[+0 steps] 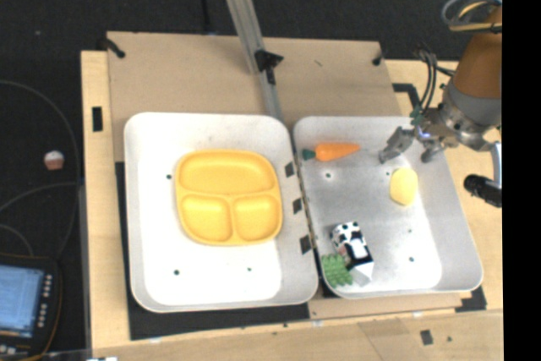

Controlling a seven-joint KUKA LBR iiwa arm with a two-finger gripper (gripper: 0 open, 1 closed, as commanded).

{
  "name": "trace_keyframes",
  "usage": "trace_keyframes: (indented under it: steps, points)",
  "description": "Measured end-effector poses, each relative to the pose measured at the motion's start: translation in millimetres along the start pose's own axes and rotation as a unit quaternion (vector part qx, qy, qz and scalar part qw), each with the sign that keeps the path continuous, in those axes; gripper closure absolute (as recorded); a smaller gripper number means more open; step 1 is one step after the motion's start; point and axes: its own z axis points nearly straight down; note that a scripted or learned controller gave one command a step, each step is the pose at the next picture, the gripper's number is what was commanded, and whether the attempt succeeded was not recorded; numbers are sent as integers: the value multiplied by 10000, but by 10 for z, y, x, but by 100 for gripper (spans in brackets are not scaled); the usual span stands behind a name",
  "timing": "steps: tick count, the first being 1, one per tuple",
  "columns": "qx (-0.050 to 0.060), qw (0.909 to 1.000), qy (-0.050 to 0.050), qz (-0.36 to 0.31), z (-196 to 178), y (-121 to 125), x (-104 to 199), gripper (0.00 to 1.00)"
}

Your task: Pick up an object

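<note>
End effector fingers spread open, hovering empty over right bin, just above smooth, rounded yellow lemon. Tapered orange carrot lies near the bin's left wall; black-and-white cow toy sits beside green block. Glossy yellow divided plate fills left bin on worktop.

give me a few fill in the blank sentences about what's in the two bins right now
1. The yellow divided plate lies in the ____ bin.
2. The carrot lies near the right bin's ____ edge.
3. The plate has ____ compartments.
4. The gripper hangs open above the right bin, and the thing nearest below it is the ____.

Missing words: left; far; three; lemon
</note>
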Motion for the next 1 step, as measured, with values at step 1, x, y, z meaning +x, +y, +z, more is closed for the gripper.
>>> trace_keyframes:
  steps: [1]
  points:
    - [-10, 10000, -3, -1, 439, 54, -18, 0]
